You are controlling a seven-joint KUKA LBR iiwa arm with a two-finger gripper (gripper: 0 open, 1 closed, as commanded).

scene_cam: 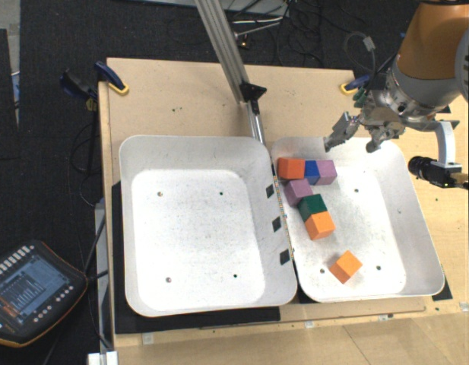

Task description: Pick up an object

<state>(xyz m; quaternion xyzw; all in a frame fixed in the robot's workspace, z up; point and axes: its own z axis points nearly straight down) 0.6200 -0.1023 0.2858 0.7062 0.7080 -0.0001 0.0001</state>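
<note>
Several small blocks lie in the right bin (401, 204): an orange-red block (291, 169), a blue block (311, 170), a purple block (326, 172), a mauve block (297, 192), a dark green block (312, 204), an orange block (319, 225), and a lone orange block (345, 267) near the front. My gripper (354, 137) hangs open above the bin's far edge, up and to the right of the block cluster, with nothing between its fingers.
The left bin (143, 166) stands beside the right one. A slanted metal pole (223, 40) crosses the back of the bench. Clamps sit at the bench's far corners. A teach pendant (25, 291) lies at the lower left.
</note>
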